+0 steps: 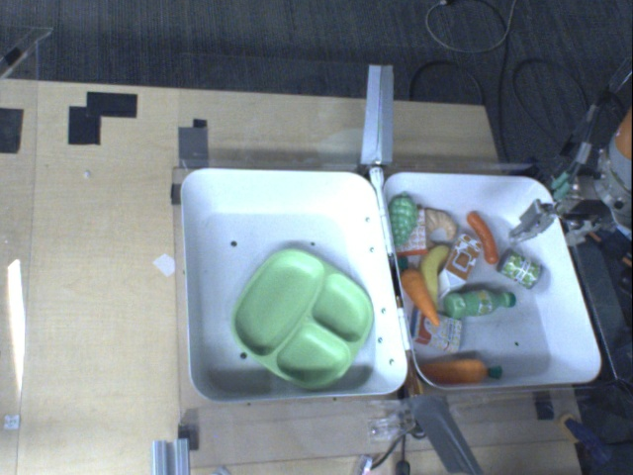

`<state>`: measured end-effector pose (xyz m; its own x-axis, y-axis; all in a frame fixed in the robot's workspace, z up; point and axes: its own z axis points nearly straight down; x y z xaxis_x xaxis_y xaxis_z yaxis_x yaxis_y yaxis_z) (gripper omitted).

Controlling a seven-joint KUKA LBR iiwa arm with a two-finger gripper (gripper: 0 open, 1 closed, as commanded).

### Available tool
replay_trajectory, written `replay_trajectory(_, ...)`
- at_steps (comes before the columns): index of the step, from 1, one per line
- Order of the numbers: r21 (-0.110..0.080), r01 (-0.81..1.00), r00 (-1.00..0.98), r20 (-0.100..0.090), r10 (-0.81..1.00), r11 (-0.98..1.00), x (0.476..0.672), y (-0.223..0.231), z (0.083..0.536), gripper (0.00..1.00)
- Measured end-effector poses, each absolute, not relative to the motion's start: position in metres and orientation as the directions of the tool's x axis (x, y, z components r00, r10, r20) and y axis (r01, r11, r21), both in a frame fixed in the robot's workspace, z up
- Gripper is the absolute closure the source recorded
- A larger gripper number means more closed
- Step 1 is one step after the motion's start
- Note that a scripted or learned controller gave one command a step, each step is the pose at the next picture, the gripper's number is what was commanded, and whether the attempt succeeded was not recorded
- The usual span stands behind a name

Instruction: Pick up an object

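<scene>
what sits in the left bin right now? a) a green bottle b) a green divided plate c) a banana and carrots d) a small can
b: the green divided plate lies alone in the left bin, while the banana, small can and green bottle all lie in the right bin.

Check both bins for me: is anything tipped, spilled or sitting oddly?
The green three-compartment plastic plate in the left white bin sits askew, turned at an angle to the walls. The toy foods in the right white bin lie jumbled against its left wall. Nothing looks spilled or damaged.

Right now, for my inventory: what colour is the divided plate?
Light green plate, camera view.
</scene>
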<state>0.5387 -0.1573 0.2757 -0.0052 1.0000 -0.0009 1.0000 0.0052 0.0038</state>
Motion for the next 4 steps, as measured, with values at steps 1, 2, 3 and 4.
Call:
replay_trajectory(1, 0.016, 0.986, 0.168, 0.0, 0.986, -0.168, 0.565, -0.144, 0.125, 0.0)
replay_trajectory(2, 0.023, 0.973, 0.231, 0.001, 0.973, -0.231, 0.612, -0.116, 0.094, 0.0)
replay_trajectory(3, 0.03, 0.973, 0.229, 0.0, 0.974, -0.228, 0.615, -0.117, 0.108, 1.0)
replay_trajectory(4, 0.003, 0.911, 0.413, 0.003, 0.911, -0.413, 0.587, 0.016, 0.24, 1.0)
